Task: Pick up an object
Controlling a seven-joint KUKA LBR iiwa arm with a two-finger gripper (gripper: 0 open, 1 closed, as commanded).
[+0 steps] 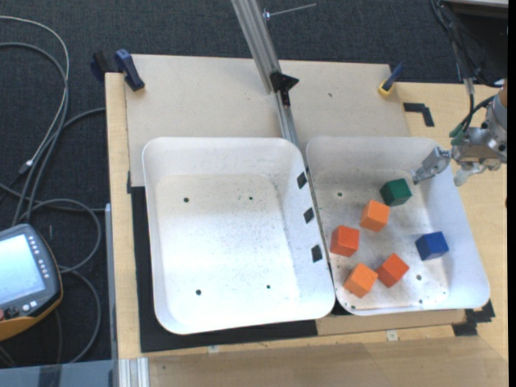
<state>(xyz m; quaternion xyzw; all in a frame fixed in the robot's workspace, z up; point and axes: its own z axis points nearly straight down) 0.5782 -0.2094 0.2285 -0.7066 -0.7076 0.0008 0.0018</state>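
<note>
Nearest the lens, along the counter's front edge: an orange block (361, 280) in the right bin (451, 289), lying close to that bin's front rim. Just beside it to the right, almost touching, a red-orange block (393, 269). Slightly farther back and to the left, another red-orange block (345, 240), close to the wall shared with the left bin (169, 216). Behind that, nearer the bin's middle, a lighter orange block (375, 215), tilted on its corner relative to the rim. Toward the counter's right edge, a blue block (432, 245), set apart from the orange group. Farthest back among the six, a green block (396, 191), just behind the lighter orange one and near it without touching.

Above the right bin's back right corner, reaching in from the counter's right edge: the tool (442, 168), fingers spread apart, nothing between them. One finger (427, 168) pointing down and left toward the green block, stopping just short of it, with a small gap visible; the other finger nearer the bin's right rim.

Across the counter's back half, a bare beige board (210, 95), clamped at its far left corner by a blue clamp (129, 68) and at its far right corner by a yellow-and-blue one (390, 81). Rising from between the two bins toward the back, a slanted metal pole (258, 39).
</note>
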